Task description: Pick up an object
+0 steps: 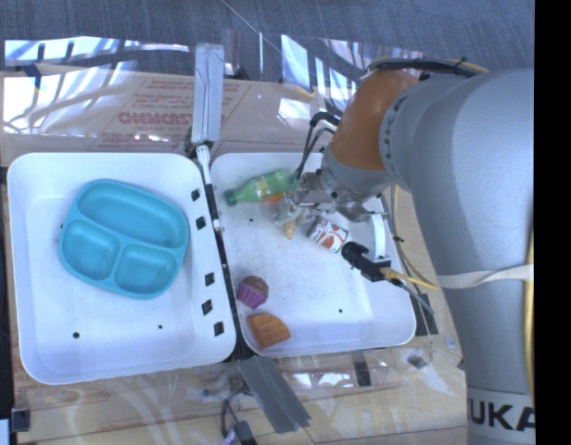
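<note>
**Gripper low in the far half of the right bin**

The grey arm with its orange band reaches in from the right and bends down over the right bin [313, 299]. The gripper [302, 211] sits low in the bin's far half, about midway between its left and right walls. The wrist and the clutter under it hide the tips, so I cannot tell whether the claw is apart, together or clamped on anything.

Three things lie close around it. A green bottle [260, 189] lies on its side near the far wall, just left of the gripper, with its cap end towards the left wall. A small tan piece [288, 229] lies just on the near side of the gripper, touching it or almost so. A red-and-white can [330, 237] lies tilted just beside it, towards the right wall.

Well apart from these, a purple cupcake [252, 292] sits against the left wall of the same bin, and an orange-brown bread roll [268, 328] lies in the near left corner.

The left bin [31, 276] holds a blue divided plate [124, 238], lying flat across its far half. Printed cardboard [137, 119] lies beyond the far edges of both bins.
</note>
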You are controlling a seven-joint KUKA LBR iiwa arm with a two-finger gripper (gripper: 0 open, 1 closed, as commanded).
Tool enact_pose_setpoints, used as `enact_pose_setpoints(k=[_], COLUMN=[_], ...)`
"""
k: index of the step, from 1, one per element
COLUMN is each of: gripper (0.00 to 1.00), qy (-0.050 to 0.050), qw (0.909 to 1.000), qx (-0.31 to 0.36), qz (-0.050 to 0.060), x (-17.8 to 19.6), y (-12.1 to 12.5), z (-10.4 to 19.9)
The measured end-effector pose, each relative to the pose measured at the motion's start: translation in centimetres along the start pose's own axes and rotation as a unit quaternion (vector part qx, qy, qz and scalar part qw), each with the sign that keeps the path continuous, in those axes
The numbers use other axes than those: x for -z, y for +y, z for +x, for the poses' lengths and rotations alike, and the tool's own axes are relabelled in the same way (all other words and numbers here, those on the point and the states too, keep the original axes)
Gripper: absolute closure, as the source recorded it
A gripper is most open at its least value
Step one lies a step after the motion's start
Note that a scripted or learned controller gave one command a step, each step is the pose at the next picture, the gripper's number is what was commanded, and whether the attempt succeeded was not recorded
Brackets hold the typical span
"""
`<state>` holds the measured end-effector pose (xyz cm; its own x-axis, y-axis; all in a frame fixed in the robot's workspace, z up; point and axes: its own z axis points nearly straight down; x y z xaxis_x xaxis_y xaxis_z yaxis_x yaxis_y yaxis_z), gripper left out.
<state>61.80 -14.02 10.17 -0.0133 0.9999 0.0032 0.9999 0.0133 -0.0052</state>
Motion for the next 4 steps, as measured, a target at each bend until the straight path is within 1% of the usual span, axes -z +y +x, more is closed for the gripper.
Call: enact_pose_setpoints(k=[1, 4], gripper=[1.0, 1.0], qy=[0.0, -0.001], qw=[1.0, 1.0], qx=[-0.004, 0.002], qz=[0.003, 0.005], x=[-1.0, 1.9], y=[3.7, 3.7], z=[-0.3, -0.2])
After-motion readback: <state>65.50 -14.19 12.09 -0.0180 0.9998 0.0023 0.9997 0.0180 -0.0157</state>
